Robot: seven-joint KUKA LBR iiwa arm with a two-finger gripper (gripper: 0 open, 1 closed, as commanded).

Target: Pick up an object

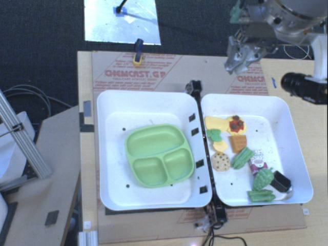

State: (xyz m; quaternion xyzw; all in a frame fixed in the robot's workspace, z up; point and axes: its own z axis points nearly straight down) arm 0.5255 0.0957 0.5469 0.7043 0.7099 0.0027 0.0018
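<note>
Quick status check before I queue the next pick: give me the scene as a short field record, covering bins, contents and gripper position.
left bin: shallow white bin holding a green three-compartment plastic tray
right bin: shallow white bin holding a cluster of small toy foods
named items: round speckled cookie, orange cracker square, yellow flat piece, green pickle-shaped toy
gripper: two-finger gripper above the bench behind the right bin, apart from the objects
held object: none seen between the fingers

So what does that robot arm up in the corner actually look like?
A bulky grey arm with an orange band at the top edge. Its wrist carries a teal-green fitting and thin dark cables, and it ends in a silvery metal gripper.
</note>
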